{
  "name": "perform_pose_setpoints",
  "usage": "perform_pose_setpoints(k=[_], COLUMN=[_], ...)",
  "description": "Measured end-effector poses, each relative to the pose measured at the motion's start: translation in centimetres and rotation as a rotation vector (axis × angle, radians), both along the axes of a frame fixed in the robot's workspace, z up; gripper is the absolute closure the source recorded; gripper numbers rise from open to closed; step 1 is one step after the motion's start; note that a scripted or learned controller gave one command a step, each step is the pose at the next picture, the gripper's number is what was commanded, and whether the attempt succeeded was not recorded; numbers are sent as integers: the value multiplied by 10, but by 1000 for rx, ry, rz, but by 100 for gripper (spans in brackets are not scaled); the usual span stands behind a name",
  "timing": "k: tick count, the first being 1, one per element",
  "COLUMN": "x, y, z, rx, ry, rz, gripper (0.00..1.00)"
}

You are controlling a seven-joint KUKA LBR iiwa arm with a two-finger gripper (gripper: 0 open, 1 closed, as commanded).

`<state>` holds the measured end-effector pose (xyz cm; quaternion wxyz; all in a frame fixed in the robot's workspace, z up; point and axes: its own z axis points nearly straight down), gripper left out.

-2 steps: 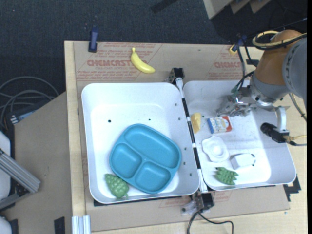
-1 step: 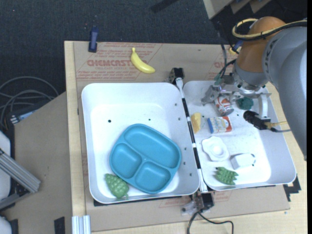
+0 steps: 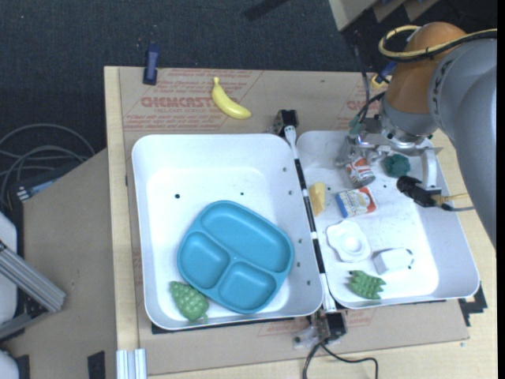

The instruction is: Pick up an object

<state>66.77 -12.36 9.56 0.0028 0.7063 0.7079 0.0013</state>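
The red and white can (image 3: 362,170) lies near the back of the right bin (image 3: 450,251), right under the end effector (image 3: 357,150), and it looks like they touch. I cannot tell if the end effector is wide or narrow, or if it holds the can. Far to the left, a small blue clip (image 3: 151,63) sits on the brown tabletop (image 3: 126,212) behind the bins. A yellow banana (image 3: 229,101) lies near it, also on the tabletop. The left bin (image 3: 158,156) holds a big blue plate (image 3: 234,255) with three parts. A bumpy green toy (image 3: 188,300) lies at the plate's front left edge. In the right bin, a yellow block (image 3: 316,198) leans on the left wall. Next to it is a little blue and white box (image 3: 356,202). In front of the box is a white egg toy (image 3: 348,242), then a green leafy toy (image 3: 365,284) at the front. A white cup shape (image 3: 392,259) lies just right of the egg. A teal ball (image 3: 395,164) sits just right of the can.
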Motion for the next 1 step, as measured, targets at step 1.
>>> perform_pose_setpoints(k=[1], x=[-57], y=[81], z=[90], rx=[4], ry=[6], rz=[0], gripper=[100])
